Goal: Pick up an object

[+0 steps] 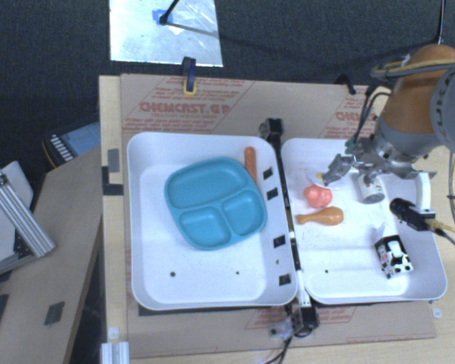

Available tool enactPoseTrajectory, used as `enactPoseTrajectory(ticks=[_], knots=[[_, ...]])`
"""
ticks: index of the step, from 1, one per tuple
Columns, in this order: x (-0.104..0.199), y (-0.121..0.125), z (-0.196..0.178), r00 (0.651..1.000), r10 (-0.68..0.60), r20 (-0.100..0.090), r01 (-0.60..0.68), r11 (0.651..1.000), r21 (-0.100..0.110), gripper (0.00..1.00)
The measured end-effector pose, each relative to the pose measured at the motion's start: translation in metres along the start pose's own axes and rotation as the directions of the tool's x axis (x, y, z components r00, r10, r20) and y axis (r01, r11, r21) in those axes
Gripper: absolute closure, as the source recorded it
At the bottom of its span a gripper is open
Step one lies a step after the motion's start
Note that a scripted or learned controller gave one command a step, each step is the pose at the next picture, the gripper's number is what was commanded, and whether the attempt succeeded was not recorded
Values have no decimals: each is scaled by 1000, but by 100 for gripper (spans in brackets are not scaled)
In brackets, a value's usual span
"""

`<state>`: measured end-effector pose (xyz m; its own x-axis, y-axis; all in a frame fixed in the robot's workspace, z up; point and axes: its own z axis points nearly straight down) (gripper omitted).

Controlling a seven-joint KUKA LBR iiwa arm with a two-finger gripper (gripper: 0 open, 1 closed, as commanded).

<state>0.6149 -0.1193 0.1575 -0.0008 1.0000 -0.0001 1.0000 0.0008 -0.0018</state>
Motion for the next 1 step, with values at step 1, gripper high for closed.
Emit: enactPoseTrajectory(ticks=[1], knots=[[1, -7, 60, 1000, 0, 0, 0, 1000, 0, 0]])
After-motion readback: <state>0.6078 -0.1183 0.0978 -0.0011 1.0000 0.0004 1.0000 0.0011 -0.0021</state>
